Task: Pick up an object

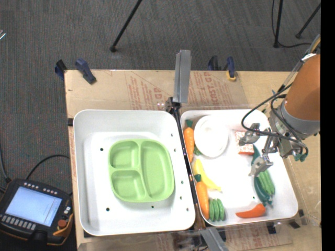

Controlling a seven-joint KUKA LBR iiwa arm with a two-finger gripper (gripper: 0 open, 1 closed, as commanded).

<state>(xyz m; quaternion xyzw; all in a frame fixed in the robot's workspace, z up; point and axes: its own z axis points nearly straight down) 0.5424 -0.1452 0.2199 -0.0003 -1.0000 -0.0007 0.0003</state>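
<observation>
**Two bins, gripper over the right one**

We see the table (131,90) bearing a left bin (86,140) with a green divided plate (141,170). The right bin (235,192) holds a white plate (211,135), carrots (201,195), a banana (205,175) and green pods (265,183). Above the pods, the gripper (260,163) hangs; we cannot tell its fingers' state.
</observation>
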